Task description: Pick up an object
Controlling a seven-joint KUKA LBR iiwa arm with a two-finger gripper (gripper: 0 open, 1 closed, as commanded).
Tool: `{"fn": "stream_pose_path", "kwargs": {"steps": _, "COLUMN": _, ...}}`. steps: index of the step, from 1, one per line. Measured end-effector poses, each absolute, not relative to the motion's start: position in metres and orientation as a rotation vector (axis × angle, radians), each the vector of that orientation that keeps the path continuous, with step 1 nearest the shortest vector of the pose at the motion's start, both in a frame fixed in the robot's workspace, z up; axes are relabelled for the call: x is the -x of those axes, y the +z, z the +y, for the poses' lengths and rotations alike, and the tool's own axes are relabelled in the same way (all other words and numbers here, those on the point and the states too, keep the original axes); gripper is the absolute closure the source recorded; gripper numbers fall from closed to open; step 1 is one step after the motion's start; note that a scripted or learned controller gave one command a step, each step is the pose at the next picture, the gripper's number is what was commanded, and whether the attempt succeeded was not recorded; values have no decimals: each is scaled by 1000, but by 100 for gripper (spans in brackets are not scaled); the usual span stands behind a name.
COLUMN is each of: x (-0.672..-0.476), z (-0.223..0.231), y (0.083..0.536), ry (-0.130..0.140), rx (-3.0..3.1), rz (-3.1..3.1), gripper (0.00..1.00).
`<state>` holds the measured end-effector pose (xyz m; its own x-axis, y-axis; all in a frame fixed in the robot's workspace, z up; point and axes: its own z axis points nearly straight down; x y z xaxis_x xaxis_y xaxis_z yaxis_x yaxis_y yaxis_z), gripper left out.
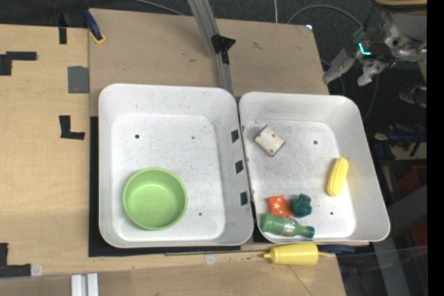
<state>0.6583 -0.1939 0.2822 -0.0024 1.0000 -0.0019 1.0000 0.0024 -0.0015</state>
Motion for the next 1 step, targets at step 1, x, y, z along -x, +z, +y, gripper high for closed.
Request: {"fn": "stream_pose_path", "kwargs": {"steps": 1, "x": -661, "z": -194, "y": 238, "ry": -7, "rx": -2221, "rz": 2226, "gripper": 0}}
